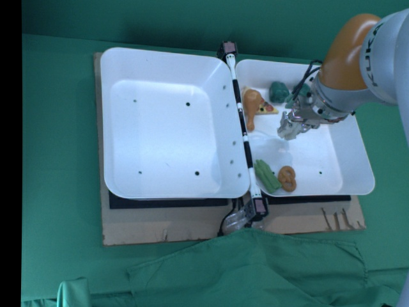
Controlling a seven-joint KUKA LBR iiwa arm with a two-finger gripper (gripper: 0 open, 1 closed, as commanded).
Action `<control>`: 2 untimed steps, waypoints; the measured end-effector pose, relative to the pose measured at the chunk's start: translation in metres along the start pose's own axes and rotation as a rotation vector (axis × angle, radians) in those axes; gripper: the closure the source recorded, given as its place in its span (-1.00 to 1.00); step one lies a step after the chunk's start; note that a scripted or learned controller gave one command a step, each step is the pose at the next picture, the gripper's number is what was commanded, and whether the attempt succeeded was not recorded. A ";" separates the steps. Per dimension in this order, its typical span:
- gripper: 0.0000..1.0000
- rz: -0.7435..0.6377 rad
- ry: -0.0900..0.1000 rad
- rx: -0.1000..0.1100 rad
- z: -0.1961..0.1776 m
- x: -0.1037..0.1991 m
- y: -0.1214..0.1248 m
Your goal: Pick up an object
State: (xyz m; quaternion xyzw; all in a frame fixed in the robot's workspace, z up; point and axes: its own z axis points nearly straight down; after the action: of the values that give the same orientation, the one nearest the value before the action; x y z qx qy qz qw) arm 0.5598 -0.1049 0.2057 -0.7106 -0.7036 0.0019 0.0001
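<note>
Five toys in right bin [358, 171]; my hand [289, 129] above bare floor, grip state unclear. Drumstick [252, 105] nearest, by divider wall. Risk: I close on nothing, or clip wall

Fixed overhead camera, slanted down, both bins [169, 190]

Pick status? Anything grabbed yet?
Done: the gripper is inside the right bin. In hand: nothing visible between its fingers. Left: the grasp and lift; the chicken leg, pizza slice, dark green piece, green vegetable and pretzel all lie on the floor.
</note>
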 end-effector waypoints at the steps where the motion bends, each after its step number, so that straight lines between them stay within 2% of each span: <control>1: 1.00 0.002 -0.006 -0.015 -0.076 -0.078 -0.012; 2: 1.00 -0.008 0.001 -0.005 -0.069 -0.046 -0.016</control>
State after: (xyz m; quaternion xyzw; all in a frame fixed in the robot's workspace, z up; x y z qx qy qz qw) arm 0.5435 -0.1508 0.2744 -0.7077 -0.7065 -0.0002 -0.0013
